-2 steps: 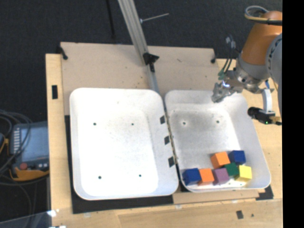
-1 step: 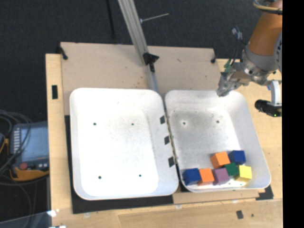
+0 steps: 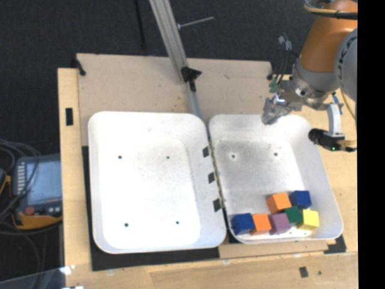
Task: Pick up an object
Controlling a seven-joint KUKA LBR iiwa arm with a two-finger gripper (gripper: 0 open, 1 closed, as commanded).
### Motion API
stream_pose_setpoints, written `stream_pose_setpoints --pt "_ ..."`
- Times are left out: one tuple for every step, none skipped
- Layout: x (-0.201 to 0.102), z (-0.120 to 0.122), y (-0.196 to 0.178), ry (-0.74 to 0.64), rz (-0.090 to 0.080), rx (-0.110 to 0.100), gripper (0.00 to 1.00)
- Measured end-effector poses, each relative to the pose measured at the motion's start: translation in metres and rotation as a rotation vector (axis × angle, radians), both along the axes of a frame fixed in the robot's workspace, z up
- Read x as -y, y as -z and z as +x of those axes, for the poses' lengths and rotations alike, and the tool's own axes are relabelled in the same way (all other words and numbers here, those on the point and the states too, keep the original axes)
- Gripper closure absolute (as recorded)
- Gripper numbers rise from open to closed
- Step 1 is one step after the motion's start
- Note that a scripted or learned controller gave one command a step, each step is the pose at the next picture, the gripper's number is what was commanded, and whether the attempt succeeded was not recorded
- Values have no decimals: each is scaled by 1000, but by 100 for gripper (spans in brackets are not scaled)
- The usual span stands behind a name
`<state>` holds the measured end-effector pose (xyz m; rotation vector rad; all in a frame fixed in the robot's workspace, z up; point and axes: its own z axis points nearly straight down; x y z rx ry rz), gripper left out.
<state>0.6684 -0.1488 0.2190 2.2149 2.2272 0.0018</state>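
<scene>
Even, diffuse overhead light falls across the bench, leaving the two white bins bright but short of blown out, their floors showing grey speckle. Shadows are soft and short, gathering along the bins' rims and beneath the arm at upper right. The dark floor around the bench drinks the light and loses detail. The frame is mildly soft and grainy overall, with coloured blocks rendered clearly but without crisp edges.

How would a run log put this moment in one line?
claw: above right bin's far edge, nothing seen held | blocks: clustered in right bin's near corner | pick: not yet done
</scene>
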Motion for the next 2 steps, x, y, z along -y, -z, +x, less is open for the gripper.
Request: stream_pose_setpoints --pt "-48 -12 6 0 0 -1 100" --pt "-93 -17 9 0 0 -1 100"
